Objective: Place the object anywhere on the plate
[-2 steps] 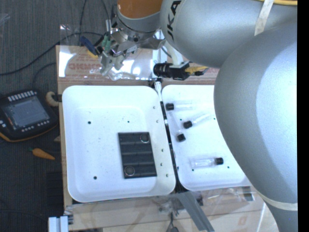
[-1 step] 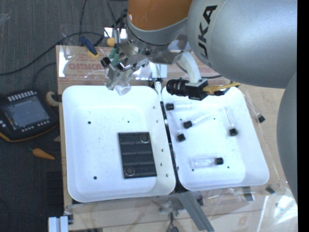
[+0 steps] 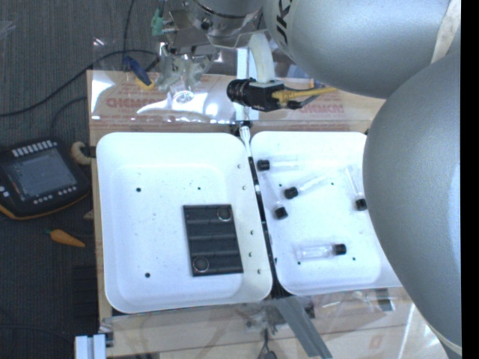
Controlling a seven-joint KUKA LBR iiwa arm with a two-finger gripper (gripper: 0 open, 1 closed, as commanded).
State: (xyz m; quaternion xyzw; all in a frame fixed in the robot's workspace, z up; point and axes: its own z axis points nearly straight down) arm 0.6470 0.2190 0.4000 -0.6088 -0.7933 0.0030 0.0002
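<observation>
A dark ribbed rectangular plate lies flat in the left bin, right of its middle, with a small ring near its top and another near its bottom. Several clear vials with black caps lie scattered in the right bin, among them one near the front, one in the middle and one at the back left. My gripper hangs high over the bench behind the left bin's far edge, well away from the plate. Glare there hides whether it carries anything.
The arm's large grey body covers the right side of the view and part of the right bin. A teach pendant and an orange tool lie on the floor to the left, with cables behind.
</observation>
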